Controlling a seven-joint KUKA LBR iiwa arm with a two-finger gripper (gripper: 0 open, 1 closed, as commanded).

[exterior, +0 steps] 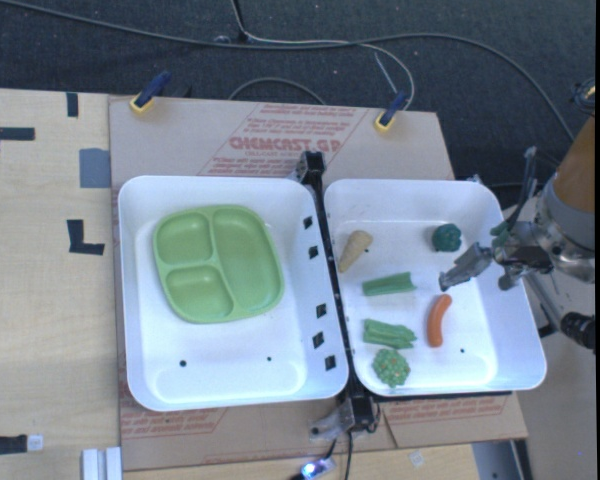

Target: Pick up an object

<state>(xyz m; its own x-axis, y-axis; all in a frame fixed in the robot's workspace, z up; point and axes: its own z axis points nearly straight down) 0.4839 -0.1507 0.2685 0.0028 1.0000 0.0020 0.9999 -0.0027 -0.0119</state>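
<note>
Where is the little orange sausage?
The orange sausage lies in the right bin, near its right side, just below the gripper and right of the green beans.

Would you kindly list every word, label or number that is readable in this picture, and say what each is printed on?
"CHEMCAST GP": red print on the brown board under the two white bins, running at a slant. This is the largest line, and it is still soft.
The smaller red lines above and below it on the same board are too blurred to read.
No readable text on the bins, the green plate or the toy foods.
</note>
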